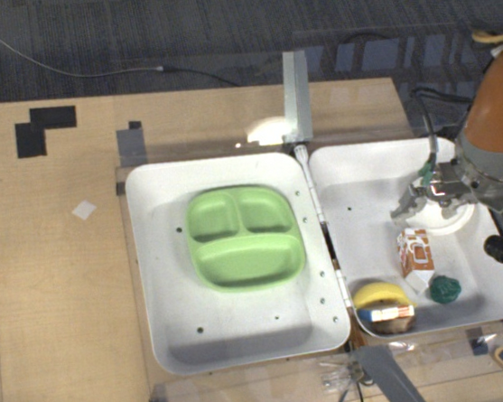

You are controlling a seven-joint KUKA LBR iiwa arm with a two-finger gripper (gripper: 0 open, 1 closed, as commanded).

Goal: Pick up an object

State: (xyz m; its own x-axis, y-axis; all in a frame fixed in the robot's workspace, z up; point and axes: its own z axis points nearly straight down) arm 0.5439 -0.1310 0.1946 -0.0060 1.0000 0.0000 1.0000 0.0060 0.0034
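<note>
Gripper (pixel 433 193) hung over right bin (pixel 357 173), upper part — finger state impossible to tell at this slant. Nothing seen in its grasp. Candidates lay just below: snack packet (pixel 415 253), green ball (pixel 444 289), yellow object (pixel 381 296) at near edge. Green divided plate (pixel 242 238) sat in left bin (pixel 166 279). Judgement: pick not made — descent, closing and lift all left.
</note>
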